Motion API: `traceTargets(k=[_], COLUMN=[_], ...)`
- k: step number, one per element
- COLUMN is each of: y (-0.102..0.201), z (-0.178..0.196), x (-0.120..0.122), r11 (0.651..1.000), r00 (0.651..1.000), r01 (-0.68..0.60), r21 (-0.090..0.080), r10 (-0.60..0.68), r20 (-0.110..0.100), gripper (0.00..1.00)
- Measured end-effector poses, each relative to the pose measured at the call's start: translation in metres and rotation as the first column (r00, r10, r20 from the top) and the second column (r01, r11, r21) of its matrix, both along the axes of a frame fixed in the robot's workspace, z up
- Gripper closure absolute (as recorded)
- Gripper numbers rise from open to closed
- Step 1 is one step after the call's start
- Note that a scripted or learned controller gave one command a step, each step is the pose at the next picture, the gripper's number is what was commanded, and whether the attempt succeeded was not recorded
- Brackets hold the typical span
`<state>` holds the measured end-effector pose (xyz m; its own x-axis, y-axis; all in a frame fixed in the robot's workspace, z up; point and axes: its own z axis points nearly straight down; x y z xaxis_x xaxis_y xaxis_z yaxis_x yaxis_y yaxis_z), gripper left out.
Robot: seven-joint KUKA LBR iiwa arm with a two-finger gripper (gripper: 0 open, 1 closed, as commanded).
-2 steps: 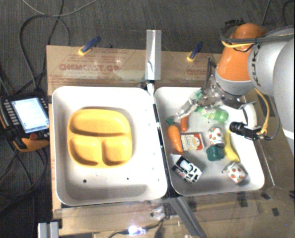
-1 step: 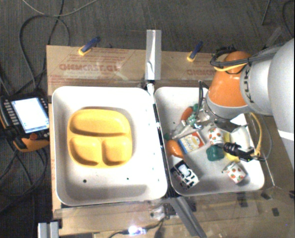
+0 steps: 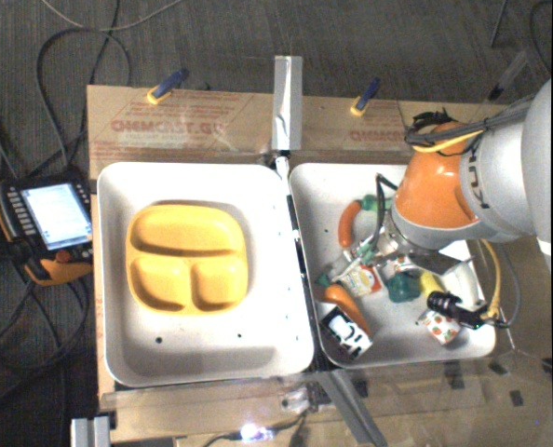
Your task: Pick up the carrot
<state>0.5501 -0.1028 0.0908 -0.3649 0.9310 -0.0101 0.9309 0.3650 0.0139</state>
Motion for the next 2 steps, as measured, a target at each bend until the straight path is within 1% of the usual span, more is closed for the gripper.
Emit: traceTargets(k=[1,2], y=[0.000,0.060], z=[0.000,0.092], x=[0.000,-0.037], r11=[0.998,1.000], r00=[0.998,1.000], r01=[0.059,-0.010], r21=[0.004,0.005], r10=[-0.059,0.010], r20=[0.002,-0.019], gripper=[0.00,0.00])
